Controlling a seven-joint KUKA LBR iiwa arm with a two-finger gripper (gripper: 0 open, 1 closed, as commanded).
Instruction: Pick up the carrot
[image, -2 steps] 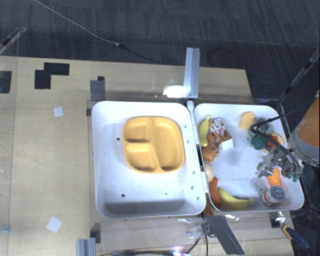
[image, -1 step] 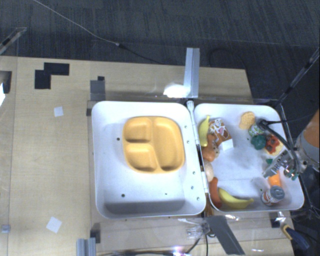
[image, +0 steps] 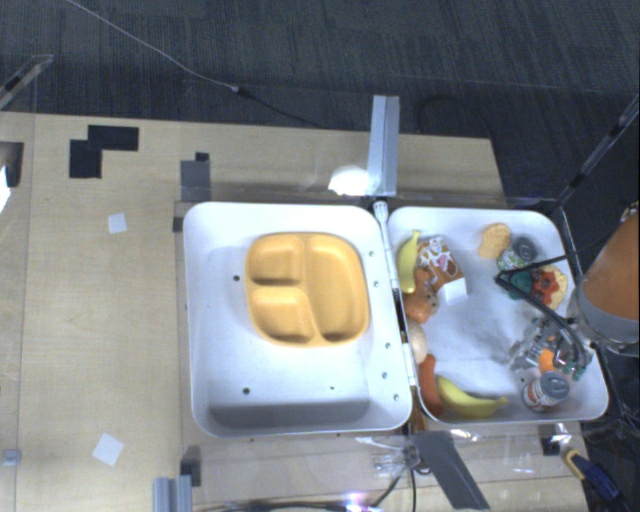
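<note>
Down at the near right corner of the right bin (image: 470, 218), the pincer (image: 548, 358) hangs low among a cluster of small things, with the arm's orange band (image: 612, 280) just above it at the picture's right side. Its metal fingers are tangled visually with the clutter, so I cannot tell how far they stand apart. A small orange piece (image: 547, 357) sits right at the fingers; it may be the carrot, but whether it is gripped or merely touched cannot be made out. Just below the pincer lies a small round can (image: 545, 392), close to the bin's near wall, so there is little free room on that side. Beyond the pincer, toward the bin's far right corner, lie a dark green and red item (image: 535, 282) and a small grey round thing (image: 523, 248), with a tan biscuit-like piece (image: 494, 240) beside it. The middle of this bin's floor is bare white and offers the most room. Along its left wall I count two bananas: one upright at the far end (image: 407, 262) and one lying at the near end (image: 468, 398). A patterned packet (image: 436, 264) and a reddish fruit (image: 428, 380) lie there too. The left bin (image: 215, 300) holds one yellow divided tray (image: 305, 288). Both bins rest on the wooden counter (image: 90, 330).
</note>
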